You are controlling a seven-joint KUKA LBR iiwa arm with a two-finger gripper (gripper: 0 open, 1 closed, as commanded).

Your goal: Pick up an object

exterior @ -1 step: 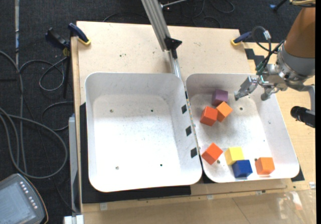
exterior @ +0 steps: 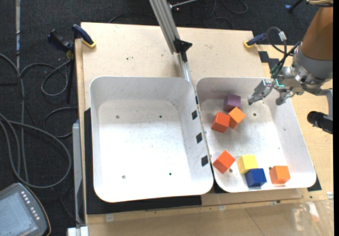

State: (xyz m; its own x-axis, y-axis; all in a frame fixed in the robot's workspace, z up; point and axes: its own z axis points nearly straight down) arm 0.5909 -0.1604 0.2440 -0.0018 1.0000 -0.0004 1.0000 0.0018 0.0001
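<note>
Approach step. My gripper [exterior: 270,92] hangs open, gripping nothing, over right bin [exterior: 302,139] far edge. Purple block [exterior: 232,102] nearest, beside two orange blocks near bin's far-left corner. Next, I judge: shift left, descend, close on it.

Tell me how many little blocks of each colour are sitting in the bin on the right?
Orange blocks: 4
Purple block: 1
Yellow block: 1
Blue block: 1
Total: 7, all in the right bin.
</note>
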